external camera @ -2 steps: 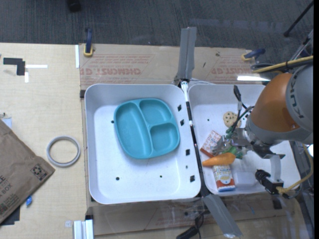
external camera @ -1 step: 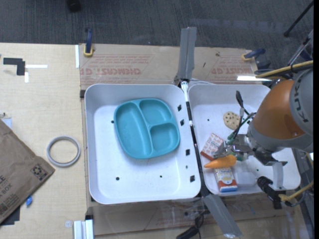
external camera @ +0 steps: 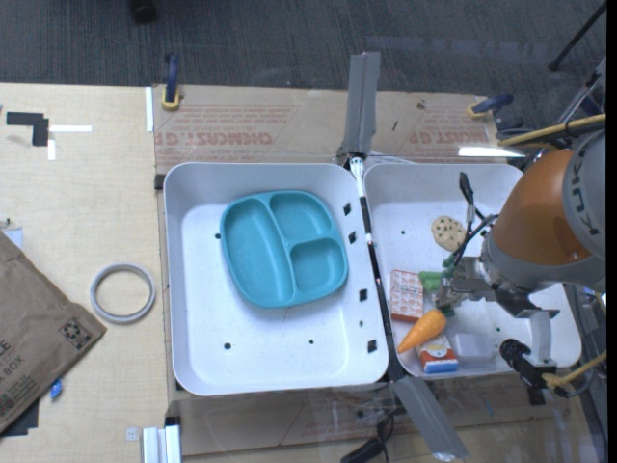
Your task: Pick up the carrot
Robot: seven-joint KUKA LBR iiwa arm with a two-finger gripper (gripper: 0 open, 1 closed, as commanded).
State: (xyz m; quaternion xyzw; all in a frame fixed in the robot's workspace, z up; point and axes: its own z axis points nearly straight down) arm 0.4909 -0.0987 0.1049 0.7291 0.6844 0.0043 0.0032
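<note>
The orange carrot [external camera: 422,332] lies tilted near the front left of the right bin [external camera: 410,193], its thick end pointing up and to the right. My gripper [external camera: 451,295] hangs right over that thick end, under the grey arm with its orange band [external camera: 540,222]. The gripper's body hides where it meets the carrot. A small green piece [external camera: 429,280] shows just left of the gripper.
In the right bin are a round cookie [external camera: 446,230], a pink wafer-like block [external camera: 406,293] and a small red and white carton [external camera: 440,358] touching the carrot's tip. A blue divided plate [external camera: 285,247] sits in the left bin [external camera: 183,287]. A tape ring [external camera: 122,291] lies on the bench.
</note>
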